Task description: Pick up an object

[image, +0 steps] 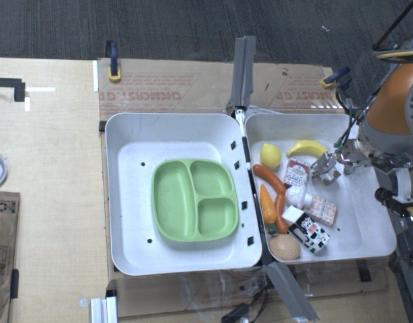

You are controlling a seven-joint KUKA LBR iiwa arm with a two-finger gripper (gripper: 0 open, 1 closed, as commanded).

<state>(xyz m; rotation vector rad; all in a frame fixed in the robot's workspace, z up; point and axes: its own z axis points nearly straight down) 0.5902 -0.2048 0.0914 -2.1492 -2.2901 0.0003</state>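
Up top, the floor (193,12) is dark grey carpet. Below it sits the counter (45,147), pale wood, with brown cardboard (193,89) under two white bins. Blue and yellow clamps (112,62) grip the cardboard's upper edge. The left bin (126,153), in the middle of the frame, holds a green tray (194,199) with three parts. The right bin (361,227) holds toy food: a banana (306,147), a lemon (270,155), a carrot (268,204), a hot dog (270,179), small boxes (321,210) and a brown round thing (284,247). The end effector (325,169) hangs at the right, just beside the banana; I cannot tell how wide it is.
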